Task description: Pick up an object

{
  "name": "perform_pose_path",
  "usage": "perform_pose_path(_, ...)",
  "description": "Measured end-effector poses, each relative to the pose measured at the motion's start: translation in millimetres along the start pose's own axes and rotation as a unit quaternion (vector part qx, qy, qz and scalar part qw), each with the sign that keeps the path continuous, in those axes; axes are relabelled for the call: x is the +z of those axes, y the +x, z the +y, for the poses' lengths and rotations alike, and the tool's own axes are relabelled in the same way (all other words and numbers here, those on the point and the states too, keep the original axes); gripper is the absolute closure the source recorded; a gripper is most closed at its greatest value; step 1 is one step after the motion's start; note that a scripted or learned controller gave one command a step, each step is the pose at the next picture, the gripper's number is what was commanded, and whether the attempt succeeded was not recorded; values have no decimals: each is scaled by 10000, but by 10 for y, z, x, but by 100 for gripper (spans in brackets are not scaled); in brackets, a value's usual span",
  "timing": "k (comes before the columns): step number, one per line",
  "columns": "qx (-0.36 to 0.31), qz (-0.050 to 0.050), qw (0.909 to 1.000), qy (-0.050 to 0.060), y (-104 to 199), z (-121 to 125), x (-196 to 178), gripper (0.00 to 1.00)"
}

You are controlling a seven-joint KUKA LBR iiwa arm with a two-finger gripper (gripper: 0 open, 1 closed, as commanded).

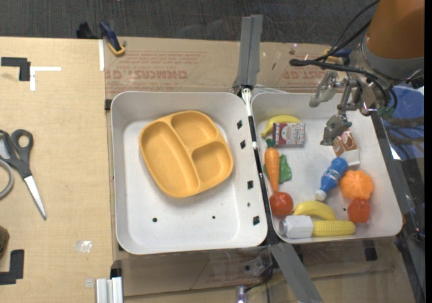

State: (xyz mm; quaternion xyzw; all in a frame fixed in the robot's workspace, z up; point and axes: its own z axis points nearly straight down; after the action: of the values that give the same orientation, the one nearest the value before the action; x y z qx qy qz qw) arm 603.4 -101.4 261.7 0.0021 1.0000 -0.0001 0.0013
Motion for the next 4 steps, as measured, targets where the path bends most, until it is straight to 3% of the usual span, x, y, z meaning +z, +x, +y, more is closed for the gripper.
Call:
perform_pose_path(1,-439,-6,9990,3,-292,-956,1312,0)
perform_pose_path(2,-458,-18,9989,8,14,-1204,1676,0)
perform_pose_path(3,-162,-14,9999,2,470,-1201,1682,0)
perform_pose_path(4,-244,-85,9997,34,995,-1165,1645,0)
